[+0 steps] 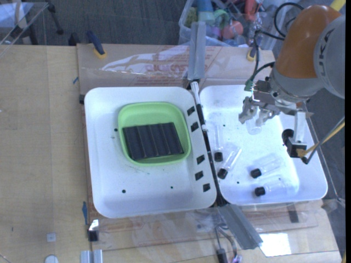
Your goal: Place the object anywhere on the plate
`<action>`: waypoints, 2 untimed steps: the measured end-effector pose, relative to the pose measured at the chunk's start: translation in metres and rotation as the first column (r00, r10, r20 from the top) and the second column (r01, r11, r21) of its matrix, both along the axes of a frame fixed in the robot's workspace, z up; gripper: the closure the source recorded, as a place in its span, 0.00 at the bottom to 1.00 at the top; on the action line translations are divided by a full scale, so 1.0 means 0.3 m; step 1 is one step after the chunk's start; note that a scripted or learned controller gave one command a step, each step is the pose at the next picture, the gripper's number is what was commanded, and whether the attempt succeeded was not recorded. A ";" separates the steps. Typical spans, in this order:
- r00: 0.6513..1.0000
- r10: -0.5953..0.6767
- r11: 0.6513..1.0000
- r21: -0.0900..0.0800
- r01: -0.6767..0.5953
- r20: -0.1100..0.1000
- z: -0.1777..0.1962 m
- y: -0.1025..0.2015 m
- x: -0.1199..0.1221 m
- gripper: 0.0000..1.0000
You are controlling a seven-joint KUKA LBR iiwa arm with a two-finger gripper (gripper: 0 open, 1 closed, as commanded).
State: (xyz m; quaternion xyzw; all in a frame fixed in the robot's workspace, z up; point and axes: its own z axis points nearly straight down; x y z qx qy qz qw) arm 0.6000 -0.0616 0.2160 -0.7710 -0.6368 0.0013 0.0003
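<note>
Green plate (127,115) is sitting in the left bin at frame centre-left, carrying just a dark ridged insert (152,140), so no placement is showing yet. Clear capped vials (266,164) are lying loose in the right bin (315,185); the hand (255,119) is hovering over that bin's upper part, and I can't tell its finger state or whether it's carrying anything.

Even, fairly bright overhead light falls across the pale wooden worktop (38,147). The two shallow white plastic bins (148,201) are close to overexposed, and their glossy floors wash out detail. Shadows are soft and short, as under the square green plastic plate (131,114). The picture is mildly soft throughout, grainy, with the background clutter at the top least distinct.
</note>
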 end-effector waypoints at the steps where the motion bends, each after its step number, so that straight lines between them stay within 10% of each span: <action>1: 1.000 0.000 1.000 0.000 0.000 0.000 0.001 0.000 0.000 0.00; 2: 0.998 -0.063 0.998 0.000 0.063 0.004 0.208 -0.151 0.214 0.00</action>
